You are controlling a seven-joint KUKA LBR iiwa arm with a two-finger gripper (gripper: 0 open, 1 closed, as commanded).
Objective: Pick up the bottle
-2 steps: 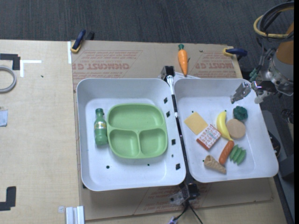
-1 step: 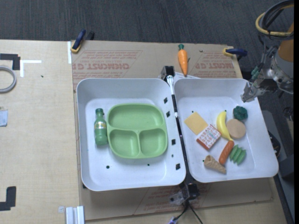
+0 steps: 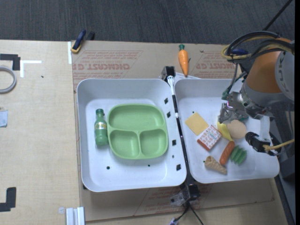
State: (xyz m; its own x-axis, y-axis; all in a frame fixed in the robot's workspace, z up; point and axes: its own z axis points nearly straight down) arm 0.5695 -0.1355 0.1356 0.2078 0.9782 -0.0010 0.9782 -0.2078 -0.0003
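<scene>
The green bottle (image 3: 100, 127) lies in the left bin (image 3: 89, 172), touching the nine o'clock edge of a green divided tray (image 3: 138, 131). Well apart, the gripper (image 3: 228, 112) hangs over the right bin (image 3: 262, 172), at about twelve o'clock from a cluster of toy foods: a cheese slice (image 3: 196, 123), a small red box (image 3: 209, 138), an egg (image 3: 237, 129), a sausage (image 3: 226, 153) and a cone (image 3: 215, 165). Whether the gripper is spread or closed cannot be told. A toy carrot (image 3: 183, 60) rests on the desk (image 3: 37, 149) beyond the bins.
</scene>
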